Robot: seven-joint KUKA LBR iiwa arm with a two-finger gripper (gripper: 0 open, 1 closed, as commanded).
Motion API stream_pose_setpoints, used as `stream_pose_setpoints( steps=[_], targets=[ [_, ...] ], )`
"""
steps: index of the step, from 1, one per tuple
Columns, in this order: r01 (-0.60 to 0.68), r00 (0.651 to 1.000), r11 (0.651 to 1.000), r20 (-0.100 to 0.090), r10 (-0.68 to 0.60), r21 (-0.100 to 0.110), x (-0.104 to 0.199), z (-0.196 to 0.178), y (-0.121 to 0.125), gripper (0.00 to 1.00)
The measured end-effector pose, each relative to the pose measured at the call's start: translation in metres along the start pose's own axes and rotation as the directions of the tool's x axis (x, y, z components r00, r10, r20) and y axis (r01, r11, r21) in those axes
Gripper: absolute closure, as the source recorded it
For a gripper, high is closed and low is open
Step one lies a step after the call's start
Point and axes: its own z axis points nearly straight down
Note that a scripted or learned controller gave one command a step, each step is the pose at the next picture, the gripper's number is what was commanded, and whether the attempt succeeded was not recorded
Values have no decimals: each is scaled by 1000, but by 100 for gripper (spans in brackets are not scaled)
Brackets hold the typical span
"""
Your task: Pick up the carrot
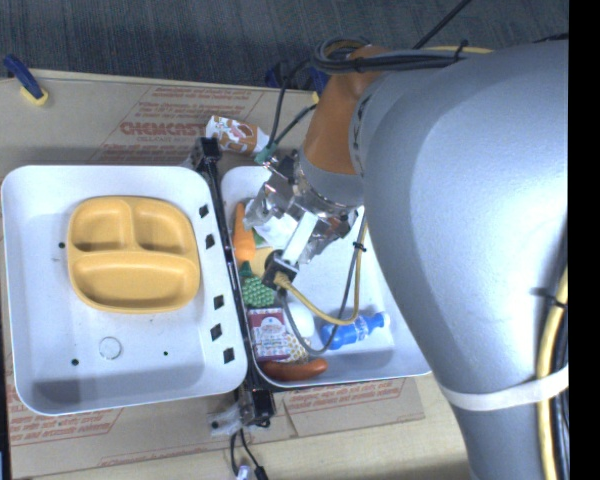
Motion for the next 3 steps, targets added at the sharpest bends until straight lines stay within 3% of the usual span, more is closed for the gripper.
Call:
stream_pose_setpoints(
  steps=[1, 2, 3],
  targets=[
    [-80, 997, 997, 1, 80, 0, 44, 0, 7, 0],
    [216, 976, 976, 1, -216, -3, 59, -1, 29, 0],
    [234, 972, 972, 1, -234, -2, 45, -1, 67, 0]
  ],
)
